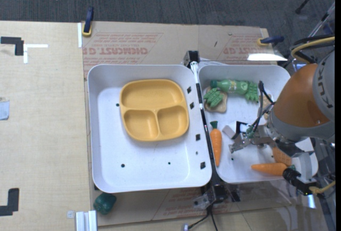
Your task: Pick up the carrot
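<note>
1. Pincer [238,142] hangs low in the right bin [240,174]; I cannot tell its state.
2. Left bin [101,171] holds a yellow divided plate [154,108].
3. Carrot [216,142] lies against the right bin's left wall, untouched; approach is under way, and next the pincer must shift left over it.

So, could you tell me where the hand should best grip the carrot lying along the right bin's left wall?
Probably at the thick upper half of the carrot, just below its green top, coming straight down. It lies lengthwise against the wall of the right bin, so the hand likely has to close along it or nudge it clear first.
</note>
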Robot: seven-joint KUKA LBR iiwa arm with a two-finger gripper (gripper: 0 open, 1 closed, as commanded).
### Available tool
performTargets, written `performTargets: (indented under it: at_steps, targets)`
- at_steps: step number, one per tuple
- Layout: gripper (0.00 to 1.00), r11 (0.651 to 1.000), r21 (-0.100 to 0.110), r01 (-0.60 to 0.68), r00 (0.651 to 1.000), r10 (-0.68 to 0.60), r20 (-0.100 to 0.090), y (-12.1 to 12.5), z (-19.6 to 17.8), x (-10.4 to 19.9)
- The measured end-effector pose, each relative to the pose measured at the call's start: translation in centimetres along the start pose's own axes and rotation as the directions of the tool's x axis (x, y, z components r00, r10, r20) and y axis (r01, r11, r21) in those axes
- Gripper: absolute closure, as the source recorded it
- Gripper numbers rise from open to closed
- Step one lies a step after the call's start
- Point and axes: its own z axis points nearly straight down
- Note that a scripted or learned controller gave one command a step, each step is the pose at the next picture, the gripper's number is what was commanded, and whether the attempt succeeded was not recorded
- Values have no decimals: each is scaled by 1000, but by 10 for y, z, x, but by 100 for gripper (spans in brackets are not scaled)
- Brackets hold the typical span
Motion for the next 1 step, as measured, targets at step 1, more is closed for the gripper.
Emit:
performTargets:
  at_steps: [1]
  targets:
    - [0, 990, -3, 140, 990, -140, 5, -5, -124, -88]
